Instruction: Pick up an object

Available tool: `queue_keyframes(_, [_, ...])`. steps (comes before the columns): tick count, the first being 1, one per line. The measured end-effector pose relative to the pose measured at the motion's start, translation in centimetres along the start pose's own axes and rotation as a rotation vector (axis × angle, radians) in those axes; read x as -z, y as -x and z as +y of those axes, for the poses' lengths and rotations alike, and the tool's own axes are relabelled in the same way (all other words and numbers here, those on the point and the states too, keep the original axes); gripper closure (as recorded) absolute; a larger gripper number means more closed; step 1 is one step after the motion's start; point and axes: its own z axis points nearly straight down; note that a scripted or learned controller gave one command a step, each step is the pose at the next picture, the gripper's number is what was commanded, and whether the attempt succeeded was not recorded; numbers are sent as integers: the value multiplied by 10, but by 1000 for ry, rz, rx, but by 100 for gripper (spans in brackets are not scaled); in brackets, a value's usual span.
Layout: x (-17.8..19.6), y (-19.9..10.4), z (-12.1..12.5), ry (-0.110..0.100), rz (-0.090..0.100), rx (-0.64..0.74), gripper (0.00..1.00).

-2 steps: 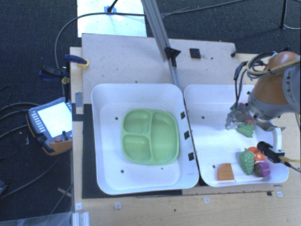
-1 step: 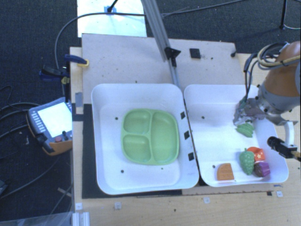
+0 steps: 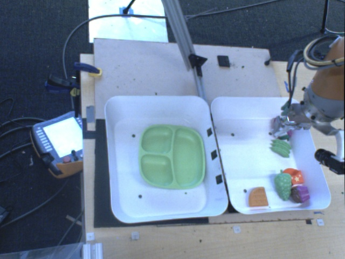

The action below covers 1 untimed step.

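In the right bin (image 3: pixel 242 150), a light green ribbed toy (image 3: pixel 281 147) lies near the far right side. My gripper (image 3: pixel 280 127) hangs just above and behind it, at the end of the grey and orange arm (image 3: pixel 326 85). Near the bin's front right corner sit a dark green bumpy toy (image 3: pixel 282 185), a red and orange toy (image 3: pixel 292 175) and a purple toy (image 3: pixel 300 193), bunched together. An orange block (image 3: pixel 258 197) lies a little to their left.
The left bin (image 3: pixel 121 144) holds a light green divided plate (image 3: pixel 172 156). A metal pole (image 3: pixel 180 28) slants over the board behind the bins. A teach pendant (image 3: pixel 58 142) and cables lie on the floor to the left.
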Motion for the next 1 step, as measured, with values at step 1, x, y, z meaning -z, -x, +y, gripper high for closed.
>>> queue_keyframes(1, [53, 11, 4, 1, -1, 0, 100])
